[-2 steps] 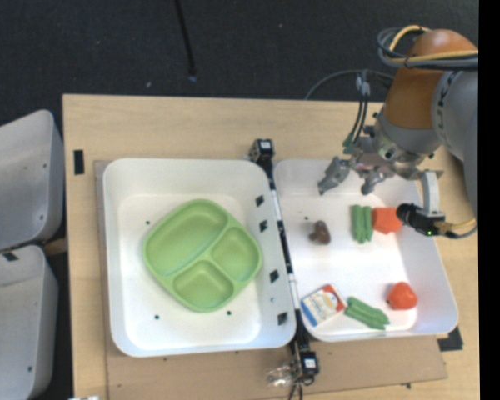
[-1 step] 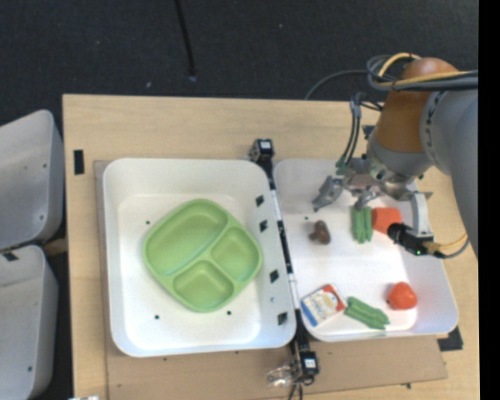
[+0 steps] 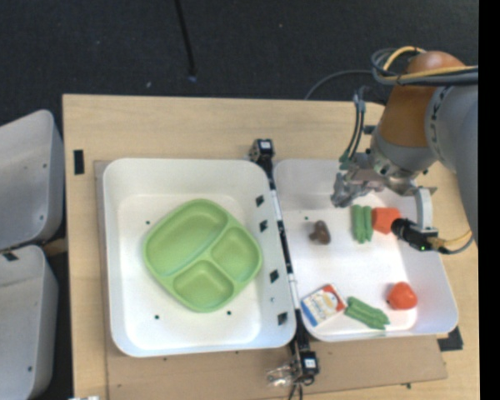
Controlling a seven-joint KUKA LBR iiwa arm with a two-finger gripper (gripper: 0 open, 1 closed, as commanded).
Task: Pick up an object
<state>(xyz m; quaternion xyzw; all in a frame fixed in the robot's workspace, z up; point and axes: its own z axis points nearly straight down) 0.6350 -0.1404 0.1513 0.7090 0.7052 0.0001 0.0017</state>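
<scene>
In the right bin [image 3: 308,173] lie a small brown lump [image 3: 320,232], a green vegetable piece [image 3: 362,222] with an orange block [image 3: 387,220] touching its right side, a red ball-like object [image 3: 402,295], a second green piece [image 3: 367,312] and a white, blue and red packet [image 3: 322,304]. My gripper [image 3: 347,190] hangs over the bin's back part, just above and left of the upper green piece. Nothing is visibly held in it.
The left bin [image 3: 125,307] holds a light green divided plate [image 3: 202,254]. A black-clipped divider [image 3: 277,232] runs between the bins. The arm's grey and orange wrist [image 3: 412,111] looms over the right bin's back right corner. Cables trail beside it.
</scene>
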